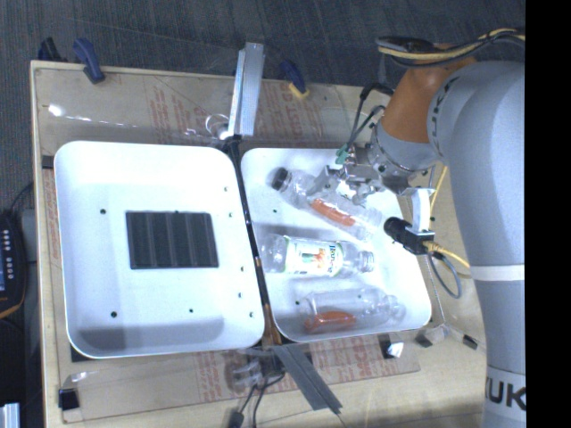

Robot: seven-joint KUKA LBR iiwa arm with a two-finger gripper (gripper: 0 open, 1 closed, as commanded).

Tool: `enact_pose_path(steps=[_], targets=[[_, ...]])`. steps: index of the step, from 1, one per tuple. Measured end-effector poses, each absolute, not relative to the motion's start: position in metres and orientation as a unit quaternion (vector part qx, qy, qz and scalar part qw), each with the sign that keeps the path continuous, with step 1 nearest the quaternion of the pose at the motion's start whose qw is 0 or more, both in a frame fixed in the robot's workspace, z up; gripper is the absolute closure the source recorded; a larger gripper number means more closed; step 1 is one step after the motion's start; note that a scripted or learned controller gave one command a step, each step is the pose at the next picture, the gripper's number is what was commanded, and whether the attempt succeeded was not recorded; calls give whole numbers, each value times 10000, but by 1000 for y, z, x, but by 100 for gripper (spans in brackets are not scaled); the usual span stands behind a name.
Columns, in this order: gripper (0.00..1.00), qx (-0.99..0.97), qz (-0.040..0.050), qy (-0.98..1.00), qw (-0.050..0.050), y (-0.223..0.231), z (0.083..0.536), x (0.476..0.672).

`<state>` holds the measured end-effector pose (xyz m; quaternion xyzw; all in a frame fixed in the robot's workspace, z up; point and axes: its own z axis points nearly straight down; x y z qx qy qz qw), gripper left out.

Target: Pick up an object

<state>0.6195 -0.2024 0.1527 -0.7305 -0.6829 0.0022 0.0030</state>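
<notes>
clear plastic bottles lay in the right bin [412, 308], three of them. my gripper [350, 178] hung at about one o'clock of that bin, over the bottle with the black cap [312, 194], which lay slanted at the bin's twelve o'clock. whether my fingers were spread or pressed together, i could not tell. the labelled bottle [317, 258] lay mid-bin, the third bottle [343, 313] at six o'clock. the left bin [80, 194] held a dark grille [172, 239].

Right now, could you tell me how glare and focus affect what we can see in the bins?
Camera view: the white bins look bright, nearly washed out; the clear bottles blend into the right bin's floor, their edges soft; the gripper sits in clutter over the upper bottle, too indistinct to read.
</notes>
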Motion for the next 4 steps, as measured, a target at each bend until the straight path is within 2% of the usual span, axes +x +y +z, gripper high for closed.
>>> enact_pose_path(steps=[1, 2, 3, 4], targets=[[0, -6879, 6, -7258, 13, -197, 93, 650], [0, -6180, -13, -7862, -7, -207, 94, 610], [0, -7546, -2, -6562, -13, -210, 94, 629], [0, -7214, -14, -6925, -36, -205, 96, 567]])
